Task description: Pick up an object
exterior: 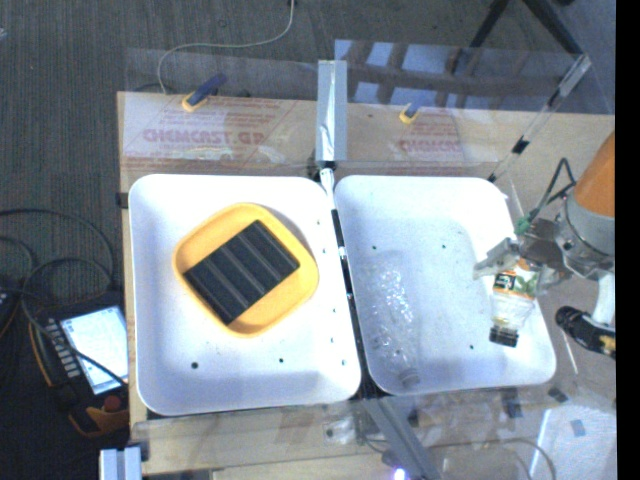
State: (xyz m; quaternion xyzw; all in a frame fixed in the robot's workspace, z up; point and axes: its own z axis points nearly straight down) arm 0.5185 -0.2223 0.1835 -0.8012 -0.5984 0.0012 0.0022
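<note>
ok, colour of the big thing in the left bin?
Yellow tray with a black ribbed insert, camera view.

The bench (pixel 140 128) bears two white bins (pixel 165 368) side by side.

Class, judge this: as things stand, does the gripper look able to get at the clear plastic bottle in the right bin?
Probably yes: the clear plastic bottle lies alone, uncovered, left of the gripper.

Gripper (pixel 522 251) over the right bin (pixel 440 203) — a small bottle (pixel 511 303) just beneath it.
</note>
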